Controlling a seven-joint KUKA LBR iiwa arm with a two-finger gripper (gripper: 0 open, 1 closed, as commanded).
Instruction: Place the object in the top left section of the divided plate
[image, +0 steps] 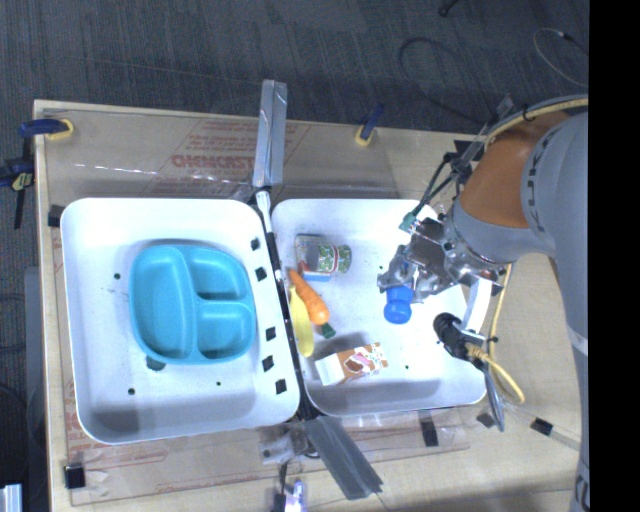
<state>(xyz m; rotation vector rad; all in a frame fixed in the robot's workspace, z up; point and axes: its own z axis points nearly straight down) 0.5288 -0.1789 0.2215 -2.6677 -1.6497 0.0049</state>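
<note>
You are looking down on 2 white bins, and the arm (520, 190) is reaching into the right bin (370, 395) from the right. The gripper (402, 290) is sitting low over that bin, and a small blue object (397, 306) is lying right at its fingertips, seemingly pinched between the 2 fingers, though the slant of the view is making that hard to confirm. You should treat the grasp as likely, not proven, until the object is seen rising clear of the bin floor.

Away from the fingers, toward the divider, you are seeing a can (324, 255), a carrot (309, 295) lying against a yellow piece (303, 332), and a small printed packet (352, 362). None of these is touching the fingers.

The blue divided plate (193, 302) is resting in the left bin (90, 400), well apart from the fingers across the divider. Its sections are all looking bare, including the top left section (163, 290).

So you are watching the early part of the task: the pick is underway at best. Lifting, carrying across the divider, lowering over the target section and letting go are all still remaining.
</note>
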